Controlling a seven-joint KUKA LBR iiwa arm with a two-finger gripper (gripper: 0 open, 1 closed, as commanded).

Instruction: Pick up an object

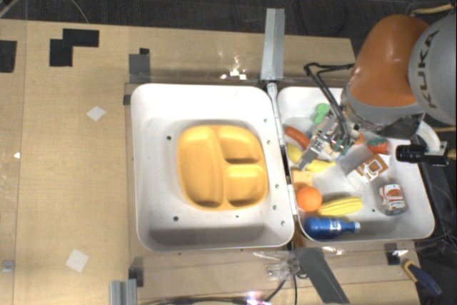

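My gripper (314, 151) hangs low over the left part of the right bin (425, 219), reaching down and left from the grey wrist with the orange band (389, 61). Right under it lie a yellow piece (305, 171) and an orange-red carrot-like piece (296, 136). An orange ball (309, 198), a yellow corn cob (341, 206) and a blue bottle (330, 227) lie along the bin's near side. A green item (323, 111) sits behind the gripper. Nothing is visibly held.
The left bin (153, 153) holds a yellow compartment tray (220, 166). To the right in the right bin lie a brown-and-white packet (371, 168), a small can (393, 198) and a red piece (378, 146). The arm covers the bin's far right corner.
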